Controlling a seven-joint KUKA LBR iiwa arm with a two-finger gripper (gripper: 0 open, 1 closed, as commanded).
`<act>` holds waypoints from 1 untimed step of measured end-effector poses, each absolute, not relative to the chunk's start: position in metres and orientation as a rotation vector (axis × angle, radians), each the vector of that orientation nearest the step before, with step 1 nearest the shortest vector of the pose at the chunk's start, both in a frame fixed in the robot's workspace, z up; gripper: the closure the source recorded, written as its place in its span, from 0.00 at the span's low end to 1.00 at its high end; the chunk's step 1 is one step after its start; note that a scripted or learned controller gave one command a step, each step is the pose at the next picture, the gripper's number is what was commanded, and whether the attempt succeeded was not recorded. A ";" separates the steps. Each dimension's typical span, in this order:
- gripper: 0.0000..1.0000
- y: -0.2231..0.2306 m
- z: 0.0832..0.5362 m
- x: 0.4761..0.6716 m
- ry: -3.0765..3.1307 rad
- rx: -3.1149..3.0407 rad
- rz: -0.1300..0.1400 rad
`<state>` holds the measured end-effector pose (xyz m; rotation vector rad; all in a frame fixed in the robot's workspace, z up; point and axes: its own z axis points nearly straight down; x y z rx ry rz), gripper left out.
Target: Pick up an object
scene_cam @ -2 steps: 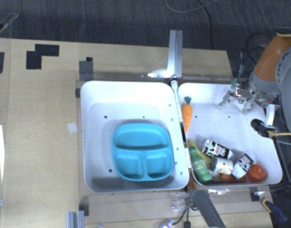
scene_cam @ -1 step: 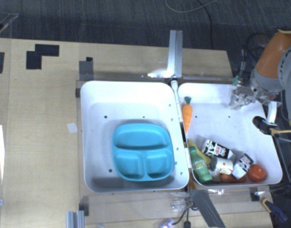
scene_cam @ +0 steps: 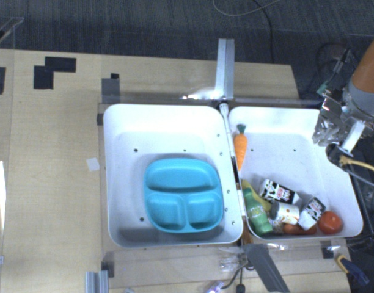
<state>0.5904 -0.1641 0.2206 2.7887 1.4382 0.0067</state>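
The right bin (scene_cam: 297, 157) holds a carrot (scene_cam: 240, 146) against its left wall. Along its front sit a green bottle (scene_cam: 256, 212), a black-and-white carton (scene_cam: 277, 192), a small white and black item (scene_cam: 313, 209) and a red tomato (scene_cam: 330, 223). My gripper (scene_cam: 335, 134) hangs over the right bin's far right edge, well apart from all these objects. Nothing shows between its fingers.
The left bin (scene_cam: 123, 163) contains a blue sectioned tray (scene_cam: 184, 193). A metal post (scene_cam: 225, 69) rises behind the divider between the bins. Cables (scene_cam: 358, 163) run down the right side past the bin wall.
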 end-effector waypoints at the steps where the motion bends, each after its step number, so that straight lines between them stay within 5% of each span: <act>1: 1.00 -0.113 0.280 0.530 1.624 2.685 0.007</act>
